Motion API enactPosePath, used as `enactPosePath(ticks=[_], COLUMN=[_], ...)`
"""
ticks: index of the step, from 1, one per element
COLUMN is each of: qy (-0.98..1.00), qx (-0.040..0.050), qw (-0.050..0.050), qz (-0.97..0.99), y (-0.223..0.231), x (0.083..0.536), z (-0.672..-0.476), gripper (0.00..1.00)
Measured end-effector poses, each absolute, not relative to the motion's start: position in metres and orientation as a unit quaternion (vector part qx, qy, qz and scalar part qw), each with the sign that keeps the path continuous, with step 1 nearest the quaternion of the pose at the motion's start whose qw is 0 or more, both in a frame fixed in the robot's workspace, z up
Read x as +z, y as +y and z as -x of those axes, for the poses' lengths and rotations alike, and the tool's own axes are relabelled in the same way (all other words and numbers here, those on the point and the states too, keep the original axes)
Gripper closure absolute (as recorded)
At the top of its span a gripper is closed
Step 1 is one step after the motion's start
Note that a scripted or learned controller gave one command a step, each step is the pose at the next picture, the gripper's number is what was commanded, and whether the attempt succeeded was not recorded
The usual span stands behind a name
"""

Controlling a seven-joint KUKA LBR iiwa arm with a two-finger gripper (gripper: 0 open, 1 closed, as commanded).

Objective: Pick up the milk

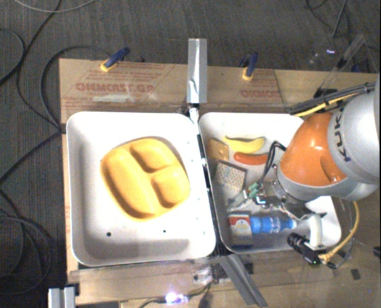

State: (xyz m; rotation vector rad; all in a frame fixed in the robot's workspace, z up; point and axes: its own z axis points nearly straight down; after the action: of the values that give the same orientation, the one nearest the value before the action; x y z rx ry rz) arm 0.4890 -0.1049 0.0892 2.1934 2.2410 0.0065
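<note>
Two shallow white bins sit side by side on the tabletop (74, 98), which is covered in brown cardboard. The left bin (81, 236) holds one thing: a yellow three-compartment tray (145, 177), lying near its middle and turned at a slant. The right bin (211, 124) holds the clutter. One yellow banana (245, 144) lies near the far wall, with one red-orange sausage-shaped item (249, 158) just beside it. One tan block (217, 151) and one grey patterned packet (230, 174) lie to the left of these. Near the front wall lies one blue bottle (270, 224) on its side, and just left of it one small carton with a red and white face (239, 224), which may be the milk, though its label is too small to read. One grey arm (360, 140) with an orange band (312, 153) reaches over the right bin. The end effector (262, 194) hangs just above the bottle and carton; whether it is spread or closed cannot be told.
</note>
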Motion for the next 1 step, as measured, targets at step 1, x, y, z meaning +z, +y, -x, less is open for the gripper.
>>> enactPosePath(ticks=[1], qy=[0.667], qx=[0.0016], qw=[0.004], qz=[-0.745], y=[-0.1248], x=[0.0877], z=[-0.6134], gripper=[0.00])
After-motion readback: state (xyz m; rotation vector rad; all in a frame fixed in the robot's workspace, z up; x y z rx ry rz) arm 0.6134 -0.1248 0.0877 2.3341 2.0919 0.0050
